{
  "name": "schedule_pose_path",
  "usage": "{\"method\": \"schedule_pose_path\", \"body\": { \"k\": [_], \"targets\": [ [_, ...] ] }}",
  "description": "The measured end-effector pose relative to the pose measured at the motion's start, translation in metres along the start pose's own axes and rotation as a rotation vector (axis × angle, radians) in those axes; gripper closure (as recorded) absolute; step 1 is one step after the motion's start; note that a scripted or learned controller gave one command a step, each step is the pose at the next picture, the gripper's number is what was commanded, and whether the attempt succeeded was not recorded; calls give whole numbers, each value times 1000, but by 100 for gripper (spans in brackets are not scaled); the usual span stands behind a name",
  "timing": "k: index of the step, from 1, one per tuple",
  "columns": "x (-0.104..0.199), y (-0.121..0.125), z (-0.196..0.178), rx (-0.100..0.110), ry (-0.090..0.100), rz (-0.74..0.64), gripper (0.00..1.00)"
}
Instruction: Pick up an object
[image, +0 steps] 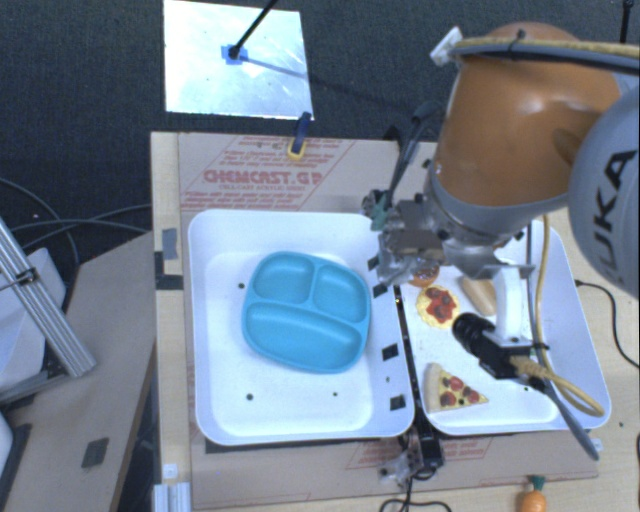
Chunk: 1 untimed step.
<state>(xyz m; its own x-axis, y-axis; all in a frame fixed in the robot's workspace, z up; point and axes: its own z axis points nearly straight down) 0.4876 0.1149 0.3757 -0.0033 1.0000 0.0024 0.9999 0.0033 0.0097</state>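
On the left, the shallow white plastic bin holds a light blue plastic plate with three compartments. It lies flat, near the middle of that bin, and nothing rests on it.

Going to the right, a dark divider runs between the two bins. Just past it is the right white bin, where the small things lie. My tool hangs over the far left part of this bin, close to the divider. My grey and orange arm covers much of it, so I cannot tell how wide the tool is, or whether it has anything in it.

Just below and right of the tool I see a small round toy pizza, yellow with red spots. Nearer to the camera lies a triangular toy pizza slice, well apart from the round one. A pale tan piece lies beside the round pizza, partly hidden. A black cable fitting of my arm passes between the two pizza pieces.

I judge the round pizza to be the nearest target. To do this step well, I should come straight down over its middle, keep away from the bin wall and the tan piece, and close only when the flat toy is truly inside.
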Motion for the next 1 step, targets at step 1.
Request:
{"method": "schedule_pose_path", "body": {
  "k": [1],
  "targets": [
    [1, 0, -7, 3, -1, -8, 100]
  ]
}}
